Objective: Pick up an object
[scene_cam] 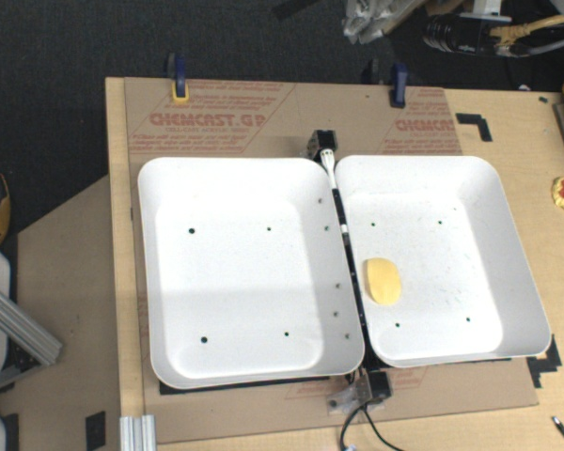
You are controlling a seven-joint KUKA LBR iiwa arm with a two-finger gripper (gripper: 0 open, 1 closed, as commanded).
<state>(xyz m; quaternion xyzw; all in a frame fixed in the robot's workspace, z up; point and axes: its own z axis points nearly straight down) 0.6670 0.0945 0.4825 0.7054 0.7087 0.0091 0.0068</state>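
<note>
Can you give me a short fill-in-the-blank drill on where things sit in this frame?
1. The yellow object lies in the ____ bin of this view.
2. It sits close to that bin's ____ wall, beside the divider between the bins.
3. The bins rest on a brown board held at its far edge by ____ blue clamps.

Missing words: right; left; two
</note>
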